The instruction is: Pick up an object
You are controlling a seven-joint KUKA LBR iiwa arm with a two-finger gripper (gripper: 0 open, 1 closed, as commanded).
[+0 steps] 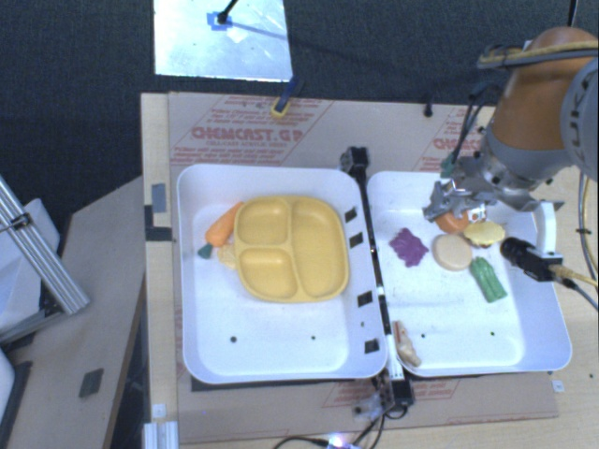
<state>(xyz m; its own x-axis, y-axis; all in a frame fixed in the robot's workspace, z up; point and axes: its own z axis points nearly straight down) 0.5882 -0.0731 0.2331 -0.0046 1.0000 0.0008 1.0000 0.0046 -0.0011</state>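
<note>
— Where's the gripper (456,206) now?

— Low in the right bin (524,349), over the little heap of toy food. An orange piece (453,222) sits right under the fingers, touching or nearly so. I can't tell from here whether they're spread or clenched, or whether they have anything.

— What else is close by?

— A yellow piece (484,233) just beside the orange one, a beige disc (453,252) just below that, a green piece (488,280) further off, and a purple bunch (408,246) off to the far side of the fingers, apart from the rest.

— So what could go wrong?

— They're packed tight. I'd guess a finger lands on the yellow piece or the disc instead of straddling the orange one, and shoves it away. Or it pinches an edge and the piece slips on the lift.

— Any writing?

— The board (253,131) under the bins has red print, something like "CHEMCAST GP", repeated. The tray (281,248) and carrot (223,224) in the left bin (271,354) are well away and bear no lettering I can read.
</note>
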